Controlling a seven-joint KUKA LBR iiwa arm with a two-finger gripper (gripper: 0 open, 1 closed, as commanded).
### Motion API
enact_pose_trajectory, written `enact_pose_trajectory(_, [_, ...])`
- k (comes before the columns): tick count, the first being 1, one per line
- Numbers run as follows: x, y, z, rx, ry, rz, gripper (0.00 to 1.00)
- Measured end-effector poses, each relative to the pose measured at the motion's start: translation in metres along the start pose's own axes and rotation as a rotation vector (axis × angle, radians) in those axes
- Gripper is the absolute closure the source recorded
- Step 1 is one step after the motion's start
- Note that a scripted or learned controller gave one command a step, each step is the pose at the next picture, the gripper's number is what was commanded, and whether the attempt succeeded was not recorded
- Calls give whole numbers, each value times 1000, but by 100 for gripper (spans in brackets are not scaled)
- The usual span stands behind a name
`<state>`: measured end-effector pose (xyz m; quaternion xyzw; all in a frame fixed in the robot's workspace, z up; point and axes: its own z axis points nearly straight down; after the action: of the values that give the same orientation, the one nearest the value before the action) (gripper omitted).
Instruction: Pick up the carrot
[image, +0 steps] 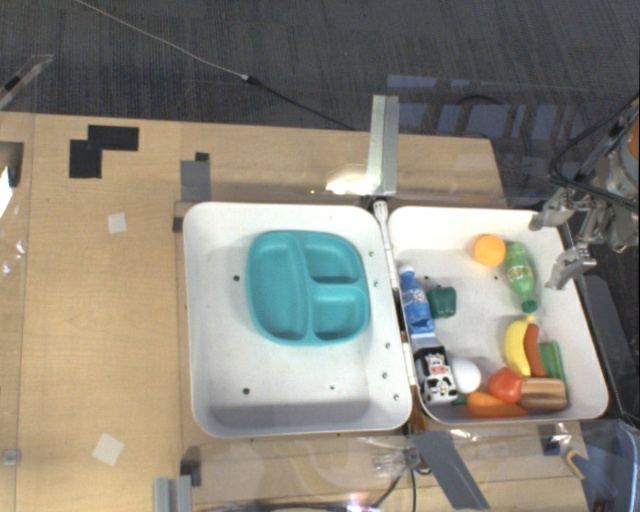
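Camera view: carrot (494, 405) lies well apart from pincer (571, 247), nearer the camera.

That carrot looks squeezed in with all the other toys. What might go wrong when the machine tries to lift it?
The carrot lies in the right bin's near corner, touching a tomato and a wooden block, so the hand may catch a neighbour instead. The bin wall beside it may also block a clean reach.

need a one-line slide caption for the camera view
Gripper poised at the right bin's far right rim; carrot lies at its near edge among toy food; teal tray in the left bin.
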<state>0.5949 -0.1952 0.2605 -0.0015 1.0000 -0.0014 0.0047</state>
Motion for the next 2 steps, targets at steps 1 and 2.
enact_pose_trajectory(1, [-46,-8,122,-6,10,-83,0])
enact_pose_trajectory(2, [-72,29,174,-4,14,-71,0])
